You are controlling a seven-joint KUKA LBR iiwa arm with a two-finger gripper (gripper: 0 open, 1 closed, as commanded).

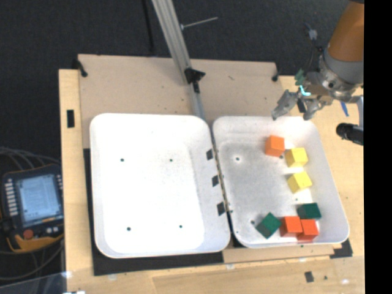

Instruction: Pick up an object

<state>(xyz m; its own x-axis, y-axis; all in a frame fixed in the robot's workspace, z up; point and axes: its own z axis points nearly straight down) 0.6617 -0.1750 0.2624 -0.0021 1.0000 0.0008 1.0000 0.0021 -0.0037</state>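
The right bin (245,182) holds several blocks. An orange block (275,145) lies near its far side, with two yellow blocks (297,157) (299,180) just nearer. Along the near edge sit a green block (267,225), two orange blocks (291,225) (309,228) and a dark green block (309,211). My gripper (296,108) hangs over the bin's far right rim, above and behind the orange block. Its fingers are spread apart with nothing between them.
The left bin (153,182) lies beside the right one. A slanted metal post (174,32) rises behind the bins. A handheld controller (33,204) rests off the bench at the left.
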